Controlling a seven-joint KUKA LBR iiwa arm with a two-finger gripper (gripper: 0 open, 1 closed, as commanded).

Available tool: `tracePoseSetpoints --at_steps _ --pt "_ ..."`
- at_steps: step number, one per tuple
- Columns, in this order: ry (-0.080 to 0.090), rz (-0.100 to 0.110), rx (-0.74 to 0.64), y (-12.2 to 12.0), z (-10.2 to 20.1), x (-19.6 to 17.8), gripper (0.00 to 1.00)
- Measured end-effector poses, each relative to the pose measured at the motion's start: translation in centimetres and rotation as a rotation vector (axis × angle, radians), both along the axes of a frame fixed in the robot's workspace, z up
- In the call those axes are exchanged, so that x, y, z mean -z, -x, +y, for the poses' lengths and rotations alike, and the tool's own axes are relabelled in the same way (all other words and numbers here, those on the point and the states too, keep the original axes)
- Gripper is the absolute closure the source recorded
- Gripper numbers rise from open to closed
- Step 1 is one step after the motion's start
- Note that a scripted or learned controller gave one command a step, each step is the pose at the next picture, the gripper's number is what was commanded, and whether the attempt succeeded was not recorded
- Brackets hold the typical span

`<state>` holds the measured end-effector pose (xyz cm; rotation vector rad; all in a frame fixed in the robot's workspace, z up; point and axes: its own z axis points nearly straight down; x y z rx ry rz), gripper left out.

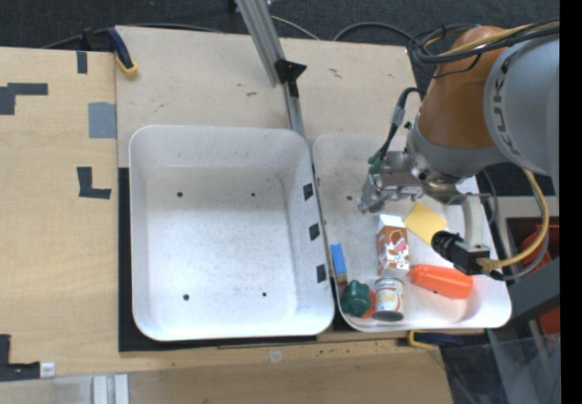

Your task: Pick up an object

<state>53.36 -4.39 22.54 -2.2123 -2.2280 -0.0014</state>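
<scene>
My gripper (375,196) hangs over the middle of the right bin (346,166), its fingers pointing down and left, nothing visible between them. Just below it lie a brown and white carton (393,247) and a yellow block (424,221). Nearer the front edge sit an orange carrot-shaped toy (442,281), a small can (388,296), a green round object (358,299) and a blue stick (338,259). The view is too coarse to read the finger gap.
The left bin (223,229) stands beside the right one, sharing a raised divider with black clips (315,231). A metal pole (259,15) slants across the bench behind the bins. The grey arm with its orange band (464,93) overhangs the right bin's far right side.
</scene>
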Motion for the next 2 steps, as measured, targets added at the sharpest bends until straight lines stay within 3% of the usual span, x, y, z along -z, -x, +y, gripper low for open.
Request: tracePoseSetpoints --at_steps 2 --pt "0.0 0.002 0.0 -1.0 9.9 0.9 1.0"
